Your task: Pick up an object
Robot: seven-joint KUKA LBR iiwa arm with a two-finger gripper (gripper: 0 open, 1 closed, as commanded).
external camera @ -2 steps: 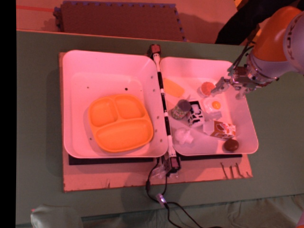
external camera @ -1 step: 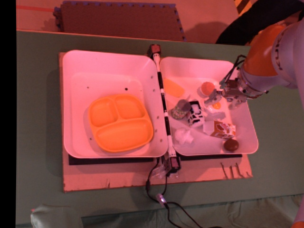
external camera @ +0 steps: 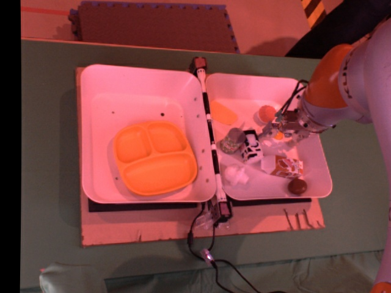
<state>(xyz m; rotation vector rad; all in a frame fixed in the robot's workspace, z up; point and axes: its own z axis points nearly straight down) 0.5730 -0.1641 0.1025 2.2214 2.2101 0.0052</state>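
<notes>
Objects for picking lie scattered in the right bin (external camera: 317, 163), and the fingers (external camera: 276, 130) hang low among them near its middle; whether those fingers are spread or closed, or have hold of anything, cannot be told, since the wrist hides them. Just above them and a little to their left sits a small orange ball (external camera: 266, 112). Directly left of them stands a black-and-white patterned carton (external camera: 251, 147), and touching that on its far side is a grey cup-shaped piece (external camera: 233, 140). Farther up and left lies a flat orange oval (external camera: 223, 112). Below the fingers rests a red-and-white packet (external camera: 287, 166), with a dark brown round thing (external camera: 297, 186) just beyond it near the bin's lower right corner. Down and to the left lies a small white lumpy thing (external camera: 236, 174). Well away to the left, across the black-and-white divider bar (external camera: 209, 127), the left bin (external camera: 98, 84) holds an orange divided plate (external camera: 155, 157). Both bins rest on a cardboard sheet (external camera: 122, 227) on the green tabletop (external camera: 49, 163).
</notes>
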